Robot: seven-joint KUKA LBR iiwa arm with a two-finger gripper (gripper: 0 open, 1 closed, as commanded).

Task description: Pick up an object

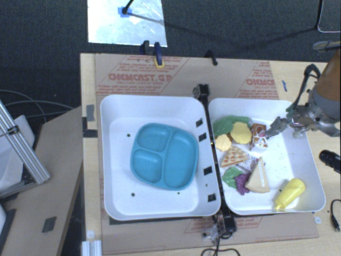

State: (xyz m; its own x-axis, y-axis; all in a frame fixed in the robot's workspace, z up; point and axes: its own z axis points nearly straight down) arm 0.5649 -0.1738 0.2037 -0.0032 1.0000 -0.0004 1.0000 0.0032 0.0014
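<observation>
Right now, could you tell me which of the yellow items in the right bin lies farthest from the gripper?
The yellow squeeze bottle in the bin's near right corner; the round yellow piece and small yellow chunk sit higher, level with the gripper.

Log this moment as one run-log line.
stage: approach | gripper: over right bin, beside small carton | held: nothing seen | blue plate: left bin

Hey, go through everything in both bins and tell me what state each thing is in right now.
Blue divided plate: flat in the left bin, nothing on it.
Yellow squeeze bottle: lying on its side, right bin.
Waffle piece: flat in the food pile.
Gripper: above the right bin, holding nothing visible.
</observation>
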